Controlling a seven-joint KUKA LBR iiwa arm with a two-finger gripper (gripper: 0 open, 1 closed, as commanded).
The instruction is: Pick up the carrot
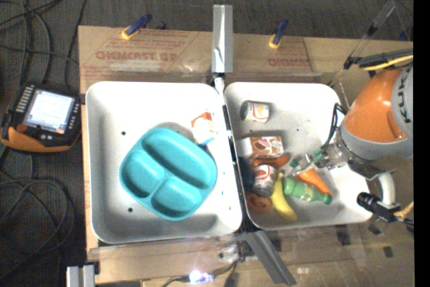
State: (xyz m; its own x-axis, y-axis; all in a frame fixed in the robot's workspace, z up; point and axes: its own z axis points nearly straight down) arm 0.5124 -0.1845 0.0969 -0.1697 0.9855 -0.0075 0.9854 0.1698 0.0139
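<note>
The carrot (314, 178) lies in the right bin (302, 94), toward its near right part, tilted with its thin end pointing left toward the hand (316, 161). The hand sits at the carrot's far edge, just touching or just above it; whether its fingers are spread or pressed together cannot be told, and the carrot is not seen between them. Touching the carrot's near side is a green bottle (306, 190) with an orange cap, lying flat. Left of that, a banana (282, 201) curves toward the near wall, and a brown round item (256, 201) sits beside the divider. A small can (264, 175) and a red and white carton (267, 145) crowd the space to the carrot's left, so there is little free floor there. A second can (256, 111) lies alone in the far part, with bare white floor around it and to its right. The strip between the carrot and the right wall is taken up by the arm (376, 117), its orange band above the right rim.

The left bin (101, 144) holds a teal divided tray (169, 173) near the middle and a small orange and white item (203, 128) by the divider. 2 clamps (136, 25) hold the cardboard on the worktop (154, 54) at the far edge. A teach pendant (41, 119) rests on the floor to the left.
</note>
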